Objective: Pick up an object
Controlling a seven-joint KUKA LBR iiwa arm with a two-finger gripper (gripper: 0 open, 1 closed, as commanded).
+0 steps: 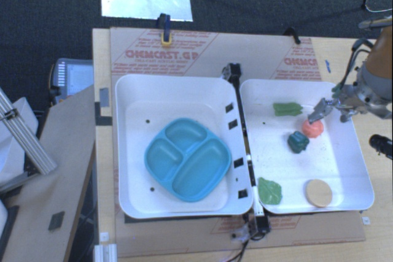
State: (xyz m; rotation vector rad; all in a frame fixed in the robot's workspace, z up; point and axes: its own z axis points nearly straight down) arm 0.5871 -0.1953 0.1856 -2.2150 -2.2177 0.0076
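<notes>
2 shallow white bins sit side by side on the bench [104,132]. The left bin [129,95] carries a blue divided plate [187,158] with 3 compartments, lying flat near the bin's middle and turned at an angle to the walls.

The right bin [353,193] holds 5 small objects. A green oblong piece [287,108] lies toward the far side. An orange-red round object [313,128] sits nearer the right wall, and a dark teal lump [298,142] lies just beside it, down and to the left. A leafy green piece [269,191] rests in the near left corner, close to the divider between the bins. A tan round disc [319,192] lies flat near the front wall, well apart from the leafy piece.

The arm [377,80] reaches in from the right, over the right bin's far right edge. Its end effector [320,111] hangs just above the orange-red round object, tilted down toward the left. Whether the end effector is apart or together cannot be told, because its tip is small and blurred. The orange-red object lies on the bin floor.
</notes>
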